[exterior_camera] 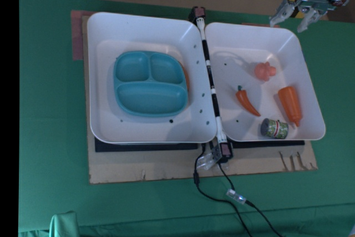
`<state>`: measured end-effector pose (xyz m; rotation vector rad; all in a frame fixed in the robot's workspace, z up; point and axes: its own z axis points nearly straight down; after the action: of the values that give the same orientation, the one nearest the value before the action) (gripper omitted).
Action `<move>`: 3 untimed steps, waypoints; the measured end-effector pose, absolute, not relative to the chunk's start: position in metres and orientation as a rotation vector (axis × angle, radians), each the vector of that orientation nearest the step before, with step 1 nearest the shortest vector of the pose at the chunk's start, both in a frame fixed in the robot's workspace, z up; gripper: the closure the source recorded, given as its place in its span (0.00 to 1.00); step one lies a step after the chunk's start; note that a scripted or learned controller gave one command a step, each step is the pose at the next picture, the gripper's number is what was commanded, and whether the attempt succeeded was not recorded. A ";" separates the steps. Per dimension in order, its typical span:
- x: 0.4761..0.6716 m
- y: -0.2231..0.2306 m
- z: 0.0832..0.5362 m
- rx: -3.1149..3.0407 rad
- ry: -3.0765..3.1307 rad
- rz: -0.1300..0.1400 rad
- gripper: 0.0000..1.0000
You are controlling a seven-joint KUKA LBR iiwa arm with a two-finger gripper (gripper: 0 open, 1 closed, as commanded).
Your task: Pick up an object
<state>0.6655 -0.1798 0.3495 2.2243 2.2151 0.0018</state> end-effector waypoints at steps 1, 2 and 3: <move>0.695 -0.124 0.264 2.222 2.218 0.000 0.00; 0.697 -0.110 0.193 2.222 2.216 -0.002 0.00; 0.660 -0.132 0.186 2.212 2.208 0.013 0.00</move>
<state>0.6599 -0.1321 0.1863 2.2125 2.2079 0.0132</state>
